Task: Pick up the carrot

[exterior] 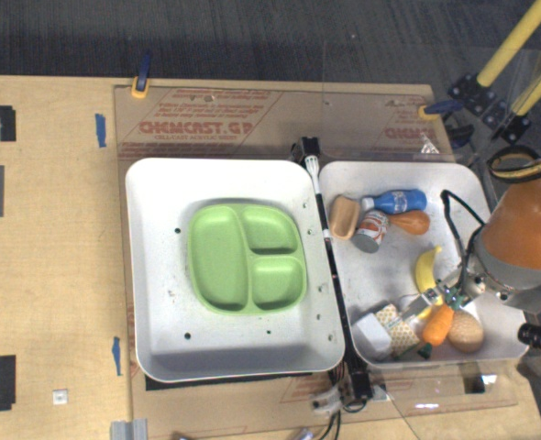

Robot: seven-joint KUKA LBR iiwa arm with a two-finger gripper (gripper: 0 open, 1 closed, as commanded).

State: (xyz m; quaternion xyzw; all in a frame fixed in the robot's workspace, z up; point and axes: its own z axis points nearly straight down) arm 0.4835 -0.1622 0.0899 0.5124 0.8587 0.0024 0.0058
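Left bin (160,246): white, holding a lime-green divided plate (248,257). Right bin (463,177): white. In it: orange carrot (436,324); yellow banana (425,269); blue bottle (397,201); tan bread piece (344,216); can (371,231), red and silver; pale brown potato-like lump (466,330). Arm (524,232): orange band, grey below. Bench board (41,273): light brown, red print on far cardboard.

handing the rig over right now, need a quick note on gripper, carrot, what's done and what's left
Gripper: low in the right bin, right above the carrot; open or shut can't be told.
Carrot: near the bin's front edge, touching a tan potato-like item, banana just behind it.
Left bin: holds a green plate.
Done: arm has reached the carrot.
Left: confirm a grasp, then lift; the carrot looks not yet raised.
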